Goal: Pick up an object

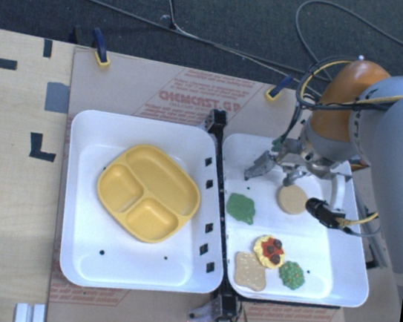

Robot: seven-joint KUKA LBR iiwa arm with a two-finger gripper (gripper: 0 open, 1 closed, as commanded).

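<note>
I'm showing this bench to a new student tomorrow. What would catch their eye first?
Probably the yellow divided tray, lying at a slant in the left bin. Next, the grey arm's orange band at upper right, with its pincer open above the right bin. Below it lie small toy foods: a tan disc, a green leafy piece and others nearer the front edge.

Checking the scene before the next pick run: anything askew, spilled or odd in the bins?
Only one thing: the yellow divided tray sits rotated in the left bin, not square to its walls. In the right bin, the toy food pieces lie loosely scattered but inside it, and the gripper hangs open above them.
</note>
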